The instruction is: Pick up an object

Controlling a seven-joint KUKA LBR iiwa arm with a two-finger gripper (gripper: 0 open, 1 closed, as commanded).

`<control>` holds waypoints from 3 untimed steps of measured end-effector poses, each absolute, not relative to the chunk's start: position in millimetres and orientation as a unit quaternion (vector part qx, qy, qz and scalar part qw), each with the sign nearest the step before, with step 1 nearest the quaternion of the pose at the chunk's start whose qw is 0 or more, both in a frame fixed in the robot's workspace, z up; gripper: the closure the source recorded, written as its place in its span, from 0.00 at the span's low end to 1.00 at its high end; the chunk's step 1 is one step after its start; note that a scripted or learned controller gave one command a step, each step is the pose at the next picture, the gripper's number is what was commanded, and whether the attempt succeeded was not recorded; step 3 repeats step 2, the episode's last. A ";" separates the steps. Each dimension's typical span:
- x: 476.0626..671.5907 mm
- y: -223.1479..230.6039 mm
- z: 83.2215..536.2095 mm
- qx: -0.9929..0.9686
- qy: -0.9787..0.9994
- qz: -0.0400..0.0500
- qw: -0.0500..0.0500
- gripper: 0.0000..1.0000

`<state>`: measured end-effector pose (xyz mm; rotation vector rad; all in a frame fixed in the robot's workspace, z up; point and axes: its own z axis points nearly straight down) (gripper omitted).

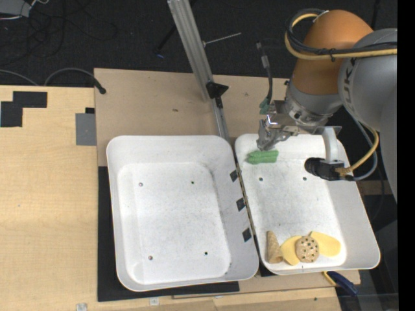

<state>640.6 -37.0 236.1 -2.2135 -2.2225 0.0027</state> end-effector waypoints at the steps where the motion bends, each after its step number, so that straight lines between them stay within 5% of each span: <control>1: 648.3 5.3 237.7 -0.706 -0.708 0.000 0.001 1.00; 2: 651.5 62.4 225.6 -0.706 -0.709 0.001 0.002 1.00; 3: 651.5 62.4 225.6 -0.706 -0.709 0.001 0.002 1.00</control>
